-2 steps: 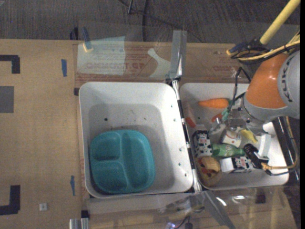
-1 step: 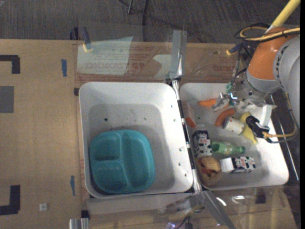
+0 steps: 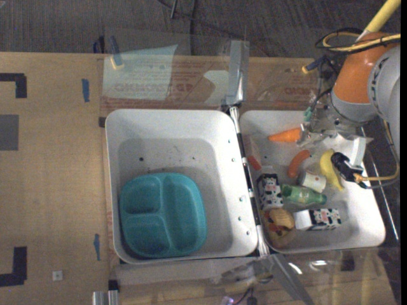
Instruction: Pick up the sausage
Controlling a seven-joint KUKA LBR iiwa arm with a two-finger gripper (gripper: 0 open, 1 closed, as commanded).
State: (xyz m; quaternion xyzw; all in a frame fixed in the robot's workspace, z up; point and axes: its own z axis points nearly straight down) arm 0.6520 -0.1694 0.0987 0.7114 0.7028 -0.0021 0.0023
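Observation:
The sausage (image 3: 296,164), a short orange-red link, lies tilted in the upper middle of the right bin (image 3: 365,230). My gripper (image 3: 312,137) hangs just above and to the right of the sausage's upper end, close to it. The grey wrist with its orange band (image 3: 356,84) reaches in from the right. Whether the gripper touches the sausage cannot be told from this angle.
Around the sausage lie an orange carrot (image 3: 284,135), a banana (image 3: 330,169), a small white cup (image 3: 313,181), a green bottle (image 3: 304,196), two cow-print cartons (image 3: 270,190) (image 3: 325,218) and a pastry (image 3: 280,221). The left bin (image 3: 165,126) holds a teal divided plate (image 3: 162,213).

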